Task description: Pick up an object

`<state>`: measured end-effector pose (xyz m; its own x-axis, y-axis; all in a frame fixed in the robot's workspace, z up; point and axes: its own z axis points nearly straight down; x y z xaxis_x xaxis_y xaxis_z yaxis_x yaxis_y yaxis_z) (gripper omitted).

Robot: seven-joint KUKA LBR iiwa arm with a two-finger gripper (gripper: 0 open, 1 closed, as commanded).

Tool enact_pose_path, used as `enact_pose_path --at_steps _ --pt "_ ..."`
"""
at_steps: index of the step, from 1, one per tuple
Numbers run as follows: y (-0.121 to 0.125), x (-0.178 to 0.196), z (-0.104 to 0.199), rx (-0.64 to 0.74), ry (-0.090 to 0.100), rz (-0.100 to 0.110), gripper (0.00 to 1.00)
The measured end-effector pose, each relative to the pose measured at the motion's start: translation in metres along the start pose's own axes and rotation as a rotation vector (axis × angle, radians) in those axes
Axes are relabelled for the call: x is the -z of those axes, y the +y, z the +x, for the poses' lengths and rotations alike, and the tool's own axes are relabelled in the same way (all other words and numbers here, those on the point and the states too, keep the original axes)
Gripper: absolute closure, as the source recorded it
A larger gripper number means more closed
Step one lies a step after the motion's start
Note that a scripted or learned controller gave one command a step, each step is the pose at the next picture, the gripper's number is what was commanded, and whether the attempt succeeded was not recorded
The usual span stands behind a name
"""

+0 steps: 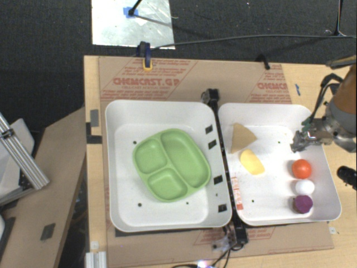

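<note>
The right bin [268,214] holds a tan wedge [242,136], a yellow oblong piece [252,162], an orange-red ball [302,168], a white ball [304,187] and a purple ball [302,204]. My gripper [302,140] hangs over the right side of this bin, just above the orange-red ball. Nothing shows between its fingertips. The arm's grey wrist comes in from the right edge.
The left bin [120,149] holds a green divided plate [170,164]. A black clip strip [217,149] runs between the two bins. Brown cardboard [184,80] lies beneath both bins. A metal sheet [131,15] sits at the far back.
</note>
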<state>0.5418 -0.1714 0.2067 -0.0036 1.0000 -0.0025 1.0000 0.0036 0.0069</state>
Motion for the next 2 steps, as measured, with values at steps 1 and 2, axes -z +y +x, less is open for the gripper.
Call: enact_pose_path --at_steps 1,2 --pt "0.002 0.054 -0.001 0.002 0.0 -0.001 1.0" --pt "0.018 0.059 0.052 0.007 0.004 0.003 1.0"
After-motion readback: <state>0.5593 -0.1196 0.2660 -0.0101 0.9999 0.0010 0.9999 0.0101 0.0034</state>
